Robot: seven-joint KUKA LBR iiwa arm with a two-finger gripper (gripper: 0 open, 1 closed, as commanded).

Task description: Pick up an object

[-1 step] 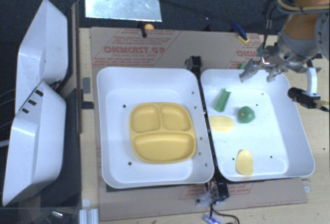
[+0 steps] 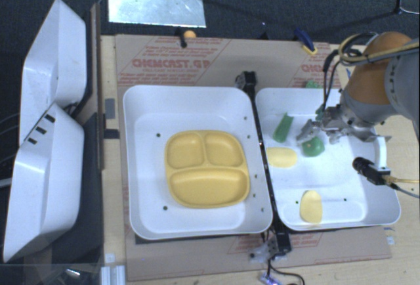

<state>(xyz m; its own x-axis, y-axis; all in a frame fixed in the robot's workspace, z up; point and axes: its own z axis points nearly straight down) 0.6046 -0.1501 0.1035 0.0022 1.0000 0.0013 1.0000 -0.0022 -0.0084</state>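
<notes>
Right now the gripper (image 2: pixel 314 139) is hovering over a round green piece (image 2: pixel 313 146) in the right bin (image 2: pixel 341 211); its grip being unclear, centring before lifting seems wise.

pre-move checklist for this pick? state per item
1. Gripper over the right bin: ok.
2. Target under the gripper, small green piece: ok.
3. Piece between the fingers: cannot tell.
4. Green block apart from the target: ok.
5. Yellow pieces and apart from the gripper: ok.
6. Yellow divided tray sits in the left bin, away from the arm: ok.
</notes>
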